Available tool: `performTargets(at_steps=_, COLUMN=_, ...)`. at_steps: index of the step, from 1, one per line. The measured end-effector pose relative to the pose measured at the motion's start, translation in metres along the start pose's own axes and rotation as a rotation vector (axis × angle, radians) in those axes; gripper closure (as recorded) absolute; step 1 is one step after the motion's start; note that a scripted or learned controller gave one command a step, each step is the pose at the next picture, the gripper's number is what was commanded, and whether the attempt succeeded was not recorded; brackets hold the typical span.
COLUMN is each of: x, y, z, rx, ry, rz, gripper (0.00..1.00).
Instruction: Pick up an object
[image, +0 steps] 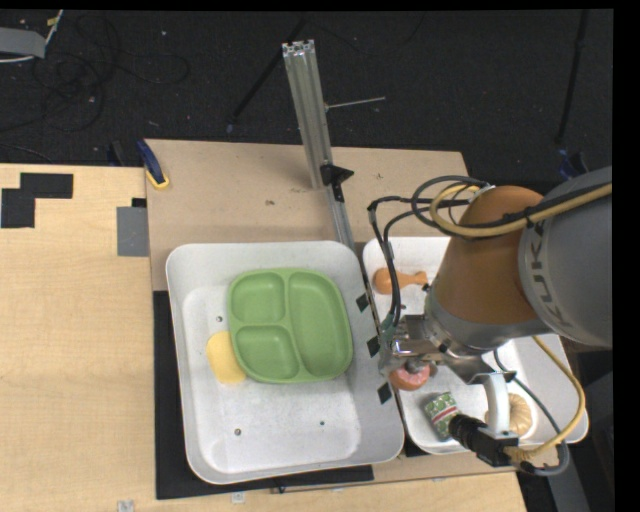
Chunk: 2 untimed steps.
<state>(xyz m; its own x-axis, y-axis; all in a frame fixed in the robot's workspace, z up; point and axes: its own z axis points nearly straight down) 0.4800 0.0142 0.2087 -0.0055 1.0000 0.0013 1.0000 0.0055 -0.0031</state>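
the gripper (408, 352) sits low at the right bin's (560, 372) left wall, directly over a round pinkish object (410, 377) with no clear long axis, its grasp impossible to judge, a green-wrapped item (439, 409) just beside.

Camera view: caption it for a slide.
Arm's gripper low in right bin over pink object; green tray in left bin.

Pretty even overhead light, white bins (190, 400) nearly blown out, and the floor along the top of the frame goes almost black. Whole thing's soft and grainy, with only faint shadows.
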Motion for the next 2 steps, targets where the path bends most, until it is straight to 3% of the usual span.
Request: performTargets(at_steps=2, x=0.096, y=0.008, z=-0.003, rx=0.000, ry=0.000, rz=0.000, gripper=1.00)
